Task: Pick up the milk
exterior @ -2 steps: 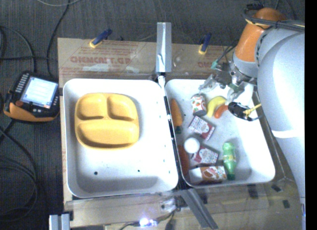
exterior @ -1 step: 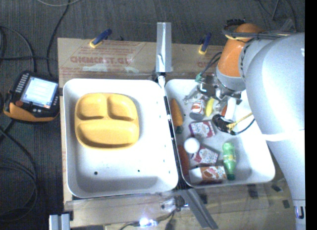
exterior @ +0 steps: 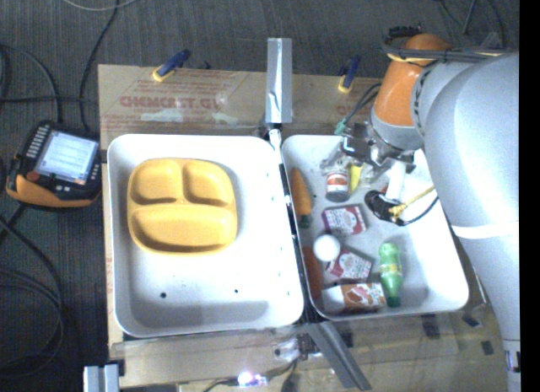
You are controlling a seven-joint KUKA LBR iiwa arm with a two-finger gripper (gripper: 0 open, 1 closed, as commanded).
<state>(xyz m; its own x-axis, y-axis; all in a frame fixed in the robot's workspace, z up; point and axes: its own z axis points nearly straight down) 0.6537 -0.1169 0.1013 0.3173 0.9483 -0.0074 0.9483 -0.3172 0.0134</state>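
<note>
Two small maroon-and-white cartons lie in the right bin. One carton is near the middle and the other carton is nearer the front; I cannot tell which is the milk. My gripper hangs over the back of the right bin, just above a small red-labelled can and a yellow item. It is behind the nearer carton and apart from both. Nothing shows between it and either carton.
The right bin also holds an orange carrot-like stick, a white ball, a green bottle, a red box and a brown sausage. A yellow divided plate lies in the left bin.
</note>
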